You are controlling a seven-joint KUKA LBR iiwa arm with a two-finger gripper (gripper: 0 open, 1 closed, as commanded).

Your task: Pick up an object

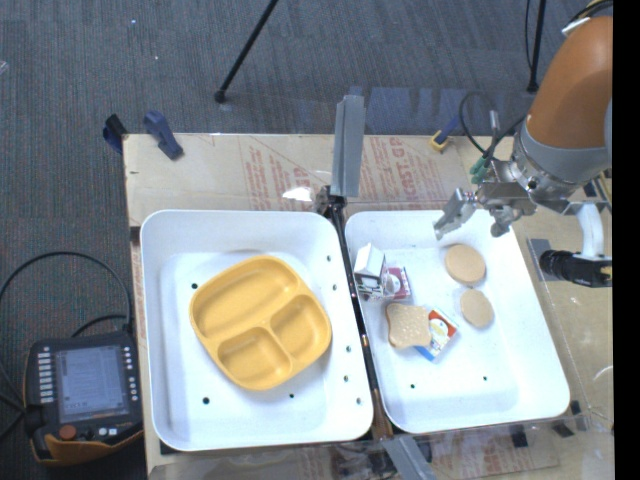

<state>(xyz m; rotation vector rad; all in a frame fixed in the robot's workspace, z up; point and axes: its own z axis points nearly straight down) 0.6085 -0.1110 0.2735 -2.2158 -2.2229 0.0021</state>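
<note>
My gripper (472,218) hangs above the far edge of the right bin (520,388), open, with nothing between its fingers. Just below it lies a round tan cookie (465,264), and a second smaller tan cookie (477,309) sits nearer the front. A slice of toast (407,324) lies in the middle of the bin, overlapping a small red, white and blue packet (440,334). A small white carton (368,262) and a red-and-white box (396,283) rest by the bin's left wall.
The left bin (165,268) holds a yellow divided plate (260,321). A grey upright post (349,148) stands behind the divider between the bins. A teach pendant (85,383) lies on the floor at the left.
</note>
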